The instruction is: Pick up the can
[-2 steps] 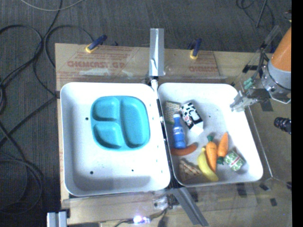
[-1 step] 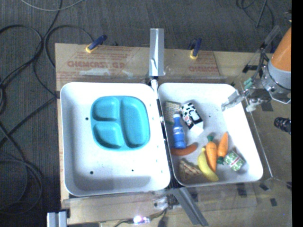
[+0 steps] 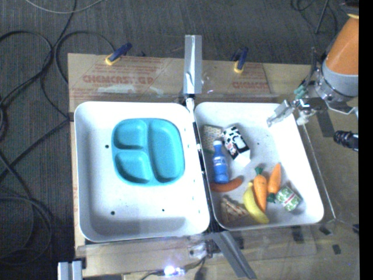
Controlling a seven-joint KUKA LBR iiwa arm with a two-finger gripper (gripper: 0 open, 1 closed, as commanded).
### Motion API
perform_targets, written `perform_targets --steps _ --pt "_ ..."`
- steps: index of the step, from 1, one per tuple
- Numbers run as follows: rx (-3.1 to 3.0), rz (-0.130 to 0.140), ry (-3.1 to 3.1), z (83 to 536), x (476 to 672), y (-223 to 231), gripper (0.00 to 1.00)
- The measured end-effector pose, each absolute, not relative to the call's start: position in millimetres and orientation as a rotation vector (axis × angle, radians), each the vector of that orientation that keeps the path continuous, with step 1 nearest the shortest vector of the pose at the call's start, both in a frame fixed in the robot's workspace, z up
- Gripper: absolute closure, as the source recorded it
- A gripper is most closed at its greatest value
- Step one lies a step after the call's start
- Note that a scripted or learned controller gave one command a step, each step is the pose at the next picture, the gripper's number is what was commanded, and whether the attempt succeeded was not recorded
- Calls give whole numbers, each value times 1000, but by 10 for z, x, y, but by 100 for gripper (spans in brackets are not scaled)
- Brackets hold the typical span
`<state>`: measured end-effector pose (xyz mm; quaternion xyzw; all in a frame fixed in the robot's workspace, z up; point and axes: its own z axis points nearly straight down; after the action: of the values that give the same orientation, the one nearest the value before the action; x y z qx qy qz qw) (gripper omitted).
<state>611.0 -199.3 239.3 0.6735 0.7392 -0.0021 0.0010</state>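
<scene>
Nothing is lifted yet: the gripper (image 3: 289, 111) hangs over the right bin's (image 3: 312, 174) edge, fingers open and empty, well apart from the can (image 3: 287, 198).

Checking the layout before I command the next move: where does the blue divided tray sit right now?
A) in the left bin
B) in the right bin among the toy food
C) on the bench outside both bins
A: the blue divided tray lies flat in the left bin, while the right bin holds the blue bottle, carrots and banana.
</scene>
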Motion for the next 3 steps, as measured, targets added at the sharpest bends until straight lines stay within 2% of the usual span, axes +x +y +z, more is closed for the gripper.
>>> perform_targets --steps 1,2,3 --pt "2207 20 2205 1196 5681 -1742 0" --pt "2519 -2 1878 1511 5481 -1914 0" --pt "2601 31 1714 1175 5850 -1720 0"
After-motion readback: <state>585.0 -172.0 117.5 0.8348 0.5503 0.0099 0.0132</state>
